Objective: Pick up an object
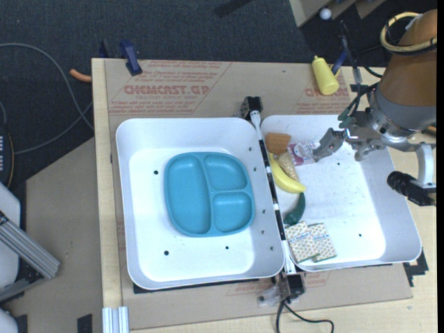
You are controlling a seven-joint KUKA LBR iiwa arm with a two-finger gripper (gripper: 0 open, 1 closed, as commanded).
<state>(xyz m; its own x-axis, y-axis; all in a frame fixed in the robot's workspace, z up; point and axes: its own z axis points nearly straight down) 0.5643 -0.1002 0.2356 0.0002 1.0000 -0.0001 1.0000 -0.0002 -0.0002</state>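
Note:
In the right bin [368, 214], several objects lie along the left wall. They are a brown wedge [277, 142], a pink and white packet [303, 151], a yellow banana [285, 175], a dark green piece [297, 209] and two patterned sachets [311, 241]. My gripper [345, 146] hangs over the bin's upper part, just right of the pink packet. It is open, its fingers spread apart with nothing between them. One fingertip [325, 147] is close to the packet; I cannot tell if it touches it.
The left bin [139, 186] holds a blue divided plate [208, 191]. A yellow bottle-like object [324, 75] and a blue clamp [129, 56] lie on the board behind the bins. The right bin's centre and right side are bare white floor.

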